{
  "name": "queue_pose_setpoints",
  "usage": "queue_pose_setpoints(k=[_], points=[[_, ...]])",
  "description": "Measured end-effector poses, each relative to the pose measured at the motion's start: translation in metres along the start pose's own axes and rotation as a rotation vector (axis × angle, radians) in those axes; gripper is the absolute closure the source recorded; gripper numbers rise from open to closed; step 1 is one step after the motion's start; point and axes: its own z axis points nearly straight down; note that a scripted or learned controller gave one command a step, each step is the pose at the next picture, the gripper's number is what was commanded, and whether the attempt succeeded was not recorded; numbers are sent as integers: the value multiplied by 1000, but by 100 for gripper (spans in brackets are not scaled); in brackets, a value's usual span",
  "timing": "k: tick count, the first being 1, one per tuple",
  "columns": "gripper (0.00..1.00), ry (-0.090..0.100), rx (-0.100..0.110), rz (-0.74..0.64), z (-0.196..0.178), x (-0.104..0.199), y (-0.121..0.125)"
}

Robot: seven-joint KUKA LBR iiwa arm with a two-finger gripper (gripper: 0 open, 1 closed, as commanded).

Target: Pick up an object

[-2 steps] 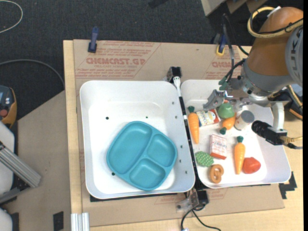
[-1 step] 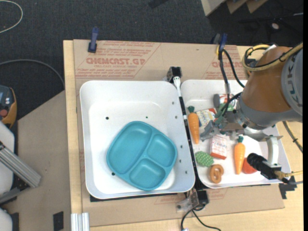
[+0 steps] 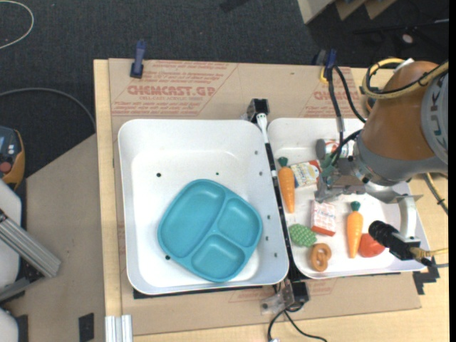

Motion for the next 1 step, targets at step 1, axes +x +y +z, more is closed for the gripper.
queue_pose_setpoints(k=[1], points=[[100, 4, -9, -12, -105, 95, -9]])
